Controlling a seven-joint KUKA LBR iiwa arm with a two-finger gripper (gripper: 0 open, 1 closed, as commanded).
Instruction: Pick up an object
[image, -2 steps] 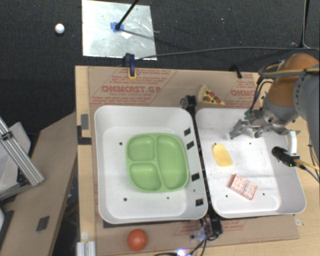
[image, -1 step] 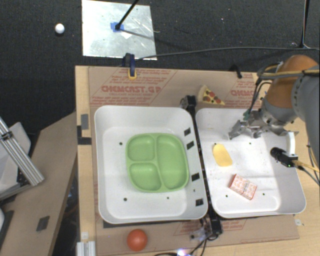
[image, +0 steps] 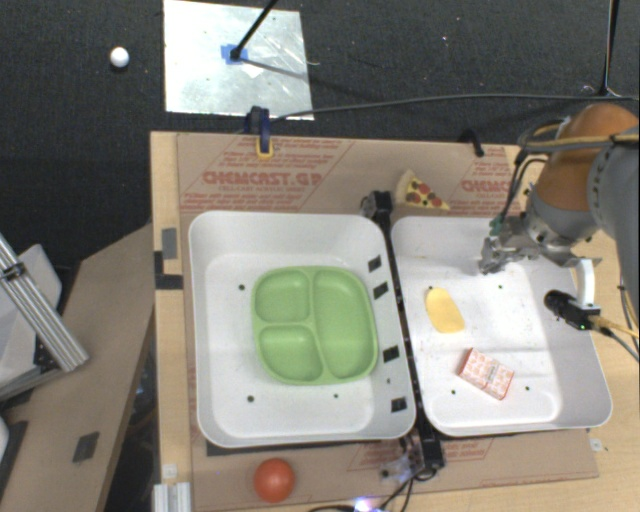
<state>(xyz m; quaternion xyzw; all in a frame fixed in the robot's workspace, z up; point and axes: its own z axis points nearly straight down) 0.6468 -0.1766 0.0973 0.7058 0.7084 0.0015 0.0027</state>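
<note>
Yellow piece lies in right bin, near its left wall; pink packet just below it, apart. Neither is gripped. Gripper hangs over the bin's upper middle, up-right of the yellow piece; cannot tell the state of the jaws. Step, as judged: approach, pick not begun. Next calls for shifting down-left, then descending. Bare floor surrounds both targets; divider wall lies close on the left. Green tray sits in left bin.
</note>
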